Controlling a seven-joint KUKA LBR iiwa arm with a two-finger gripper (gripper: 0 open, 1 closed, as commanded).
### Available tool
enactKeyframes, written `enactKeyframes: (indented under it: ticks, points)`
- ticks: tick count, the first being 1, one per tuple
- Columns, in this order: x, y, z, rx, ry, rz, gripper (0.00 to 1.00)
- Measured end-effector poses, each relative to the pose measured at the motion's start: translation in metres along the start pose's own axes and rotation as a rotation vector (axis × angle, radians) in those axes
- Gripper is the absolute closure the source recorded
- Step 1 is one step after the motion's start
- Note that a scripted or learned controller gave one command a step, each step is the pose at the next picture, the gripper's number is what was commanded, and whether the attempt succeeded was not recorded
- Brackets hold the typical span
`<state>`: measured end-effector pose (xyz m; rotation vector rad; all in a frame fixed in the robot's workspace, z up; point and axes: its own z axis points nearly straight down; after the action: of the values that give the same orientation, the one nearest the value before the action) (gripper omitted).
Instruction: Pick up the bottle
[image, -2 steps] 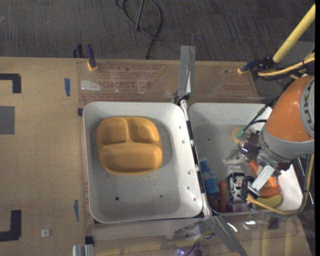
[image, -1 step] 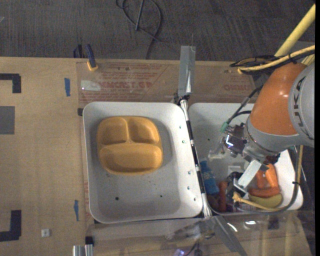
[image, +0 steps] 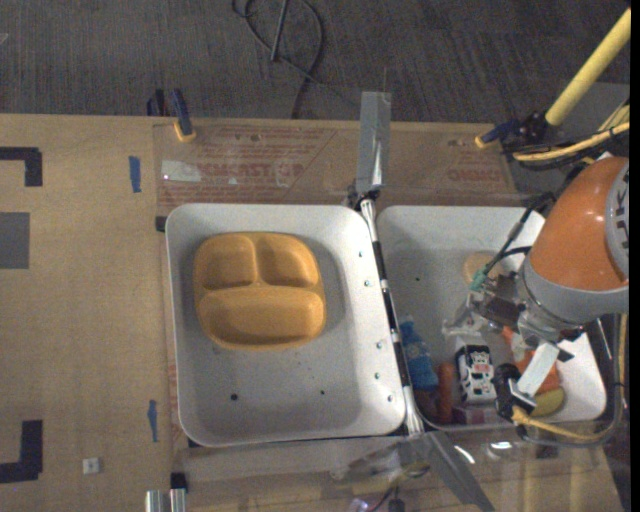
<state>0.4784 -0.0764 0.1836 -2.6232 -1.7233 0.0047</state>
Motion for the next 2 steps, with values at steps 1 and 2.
enactKeyframes:
  ticks: [1,2]
  points:
    - [0.085,-0.036,0.0,-0.001,0.0,0.129,0.0]
    - [0.017,-0.007,0.0,-0.001,0.0,0.475,0.0]
